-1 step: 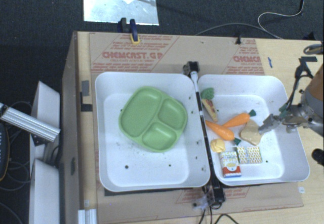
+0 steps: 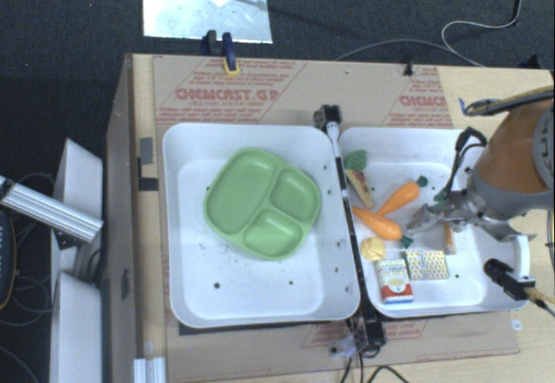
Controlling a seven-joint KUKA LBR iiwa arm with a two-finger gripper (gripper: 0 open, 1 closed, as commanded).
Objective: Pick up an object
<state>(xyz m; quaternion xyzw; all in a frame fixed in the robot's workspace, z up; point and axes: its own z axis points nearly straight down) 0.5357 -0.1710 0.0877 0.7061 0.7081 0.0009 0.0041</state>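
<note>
The right bin (image 2: 451,299) holds several toy foods. One orange carrot (image 2: 401,197) lies tilted with its green top toward the arm, and a second carrot (image 2: 377,223) lies just below it. A small yellow piece (image 2: 373,248), a red and white carton (image 2: 395,279) and a dotted cracker pack (image 2: 427,265) sit near the front. A green piece (image 2: 356,160) and a tan stick (image 2: 360,188) lie by the bin's left wall. My gripper (image 2: 425,219) hangs low over the bin, right of the carrots and above the cracker pack.
A green divided plate (image 2: 263,203) sits in the left bin (image 2: 199,286). The grey arm with its orange band (image 2: 512,160) covers the right bin's right side. A small brown piece (image 2: 448,239) lies under the wrist. A clamp (image 2: 329,118) stands where the bins meet.
</note>
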